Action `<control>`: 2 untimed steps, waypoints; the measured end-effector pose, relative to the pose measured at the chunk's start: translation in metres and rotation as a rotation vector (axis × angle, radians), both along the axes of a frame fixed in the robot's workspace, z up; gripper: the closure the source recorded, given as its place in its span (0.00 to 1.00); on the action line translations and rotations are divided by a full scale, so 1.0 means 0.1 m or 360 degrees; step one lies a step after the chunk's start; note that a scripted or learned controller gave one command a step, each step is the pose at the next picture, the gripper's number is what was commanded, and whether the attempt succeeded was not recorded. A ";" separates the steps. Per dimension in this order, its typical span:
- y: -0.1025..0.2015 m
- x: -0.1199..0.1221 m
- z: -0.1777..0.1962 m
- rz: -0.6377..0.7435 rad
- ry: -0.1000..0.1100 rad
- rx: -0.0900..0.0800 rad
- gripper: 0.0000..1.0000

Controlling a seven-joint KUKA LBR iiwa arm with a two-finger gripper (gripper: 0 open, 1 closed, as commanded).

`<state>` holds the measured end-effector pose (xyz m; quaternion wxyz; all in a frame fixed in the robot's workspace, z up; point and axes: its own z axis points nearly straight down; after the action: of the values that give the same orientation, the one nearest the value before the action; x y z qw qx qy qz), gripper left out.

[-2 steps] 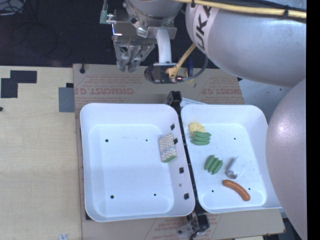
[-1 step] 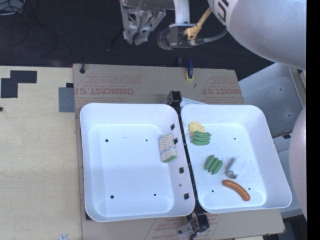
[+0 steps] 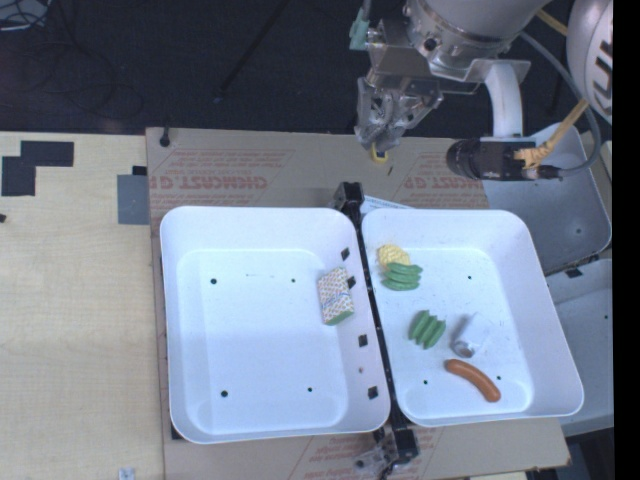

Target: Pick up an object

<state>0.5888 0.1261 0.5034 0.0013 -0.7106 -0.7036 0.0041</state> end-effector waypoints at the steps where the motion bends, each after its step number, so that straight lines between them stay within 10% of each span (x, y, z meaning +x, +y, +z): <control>1: 0.07 0.21 0.36 0.0018 -0.0012 0.0005 1.00; 2: 0.66 0.56 0.33 0.0024 -0.0007 0.0006 1.00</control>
<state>0.6450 0.1921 0.5359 0.0011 -0.7052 -0.7090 0.0014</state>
